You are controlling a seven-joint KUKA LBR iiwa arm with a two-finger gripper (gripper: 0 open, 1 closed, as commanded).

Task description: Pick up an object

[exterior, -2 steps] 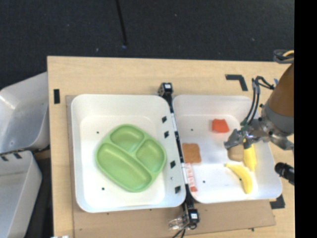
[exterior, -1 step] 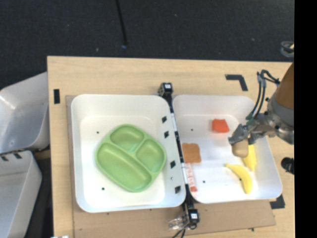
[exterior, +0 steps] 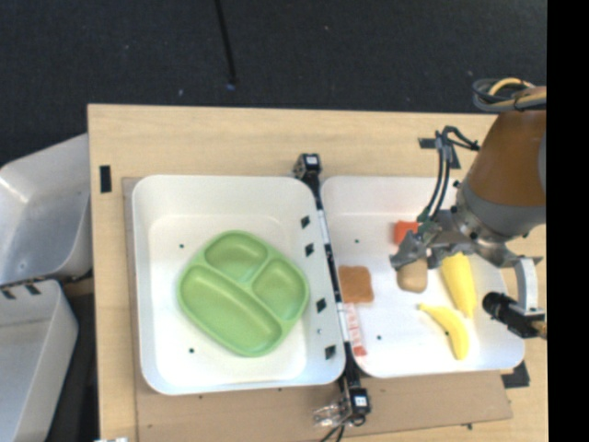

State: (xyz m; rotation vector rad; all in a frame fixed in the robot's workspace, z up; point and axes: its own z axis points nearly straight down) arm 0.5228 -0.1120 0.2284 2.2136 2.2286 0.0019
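Potato point(exterior: 413, 278), a tan lump at centre-right of the frame in the right bin point(exterior: 368, 201), just under the hand point(exterior: 416, 251) (finger state indiscernible), beside two bananas point(exterior: 457, 284); probably light, firm, rounded and slippery, best gripped across its middle.

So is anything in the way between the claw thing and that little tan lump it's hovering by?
Nothing visible. The tool sits right above the tan lump. Close neighbours are an orange block behind and a banana to its right, neither lying between them.
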